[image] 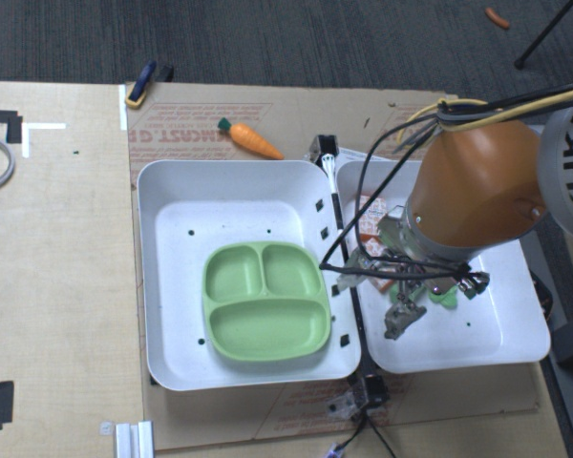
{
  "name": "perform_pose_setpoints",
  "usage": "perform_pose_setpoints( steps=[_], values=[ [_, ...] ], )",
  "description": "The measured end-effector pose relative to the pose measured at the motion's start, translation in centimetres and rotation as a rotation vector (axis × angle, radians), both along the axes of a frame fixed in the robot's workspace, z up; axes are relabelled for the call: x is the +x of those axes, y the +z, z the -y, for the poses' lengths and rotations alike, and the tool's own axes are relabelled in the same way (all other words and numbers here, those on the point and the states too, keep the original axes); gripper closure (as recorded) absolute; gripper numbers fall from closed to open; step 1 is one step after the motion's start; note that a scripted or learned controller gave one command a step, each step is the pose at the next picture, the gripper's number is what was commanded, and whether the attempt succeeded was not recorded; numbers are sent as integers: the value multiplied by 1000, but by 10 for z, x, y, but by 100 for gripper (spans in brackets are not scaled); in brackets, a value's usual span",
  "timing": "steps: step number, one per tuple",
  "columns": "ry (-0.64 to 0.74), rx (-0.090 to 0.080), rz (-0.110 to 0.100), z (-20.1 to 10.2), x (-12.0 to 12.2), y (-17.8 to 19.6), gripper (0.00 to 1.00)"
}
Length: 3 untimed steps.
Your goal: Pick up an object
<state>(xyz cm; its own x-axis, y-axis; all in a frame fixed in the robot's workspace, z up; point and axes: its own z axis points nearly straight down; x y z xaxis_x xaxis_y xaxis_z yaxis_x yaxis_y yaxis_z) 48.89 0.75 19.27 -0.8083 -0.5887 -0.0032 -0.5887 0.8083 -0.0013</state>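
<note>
My gripper hangs low over the right bin, below the orange band of the arm. Small objects lie under and around it: a green piece just to its right, a red piece by its upper left, and a red-and-white item further back, half hidden by the arm. I see nothing clearly held. The arm hides much of the bin's middle.
A green divided plate lies in the left bin. A toy carrot rests on the cardboard behind the bins. Black cables loop across the wall between the bins.
</note>
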Motion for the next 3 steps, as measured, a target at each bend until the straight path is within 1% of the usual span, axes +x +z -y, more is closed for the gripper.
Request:
perform_pose_setpoints(
  steps=[1,2,3],
  values=[
    [278,0,1,-1,11,0,0],
    [555,-1,0,26,-5,0,0],
    [937,-2,2,60,19,0,0]
  ],
)
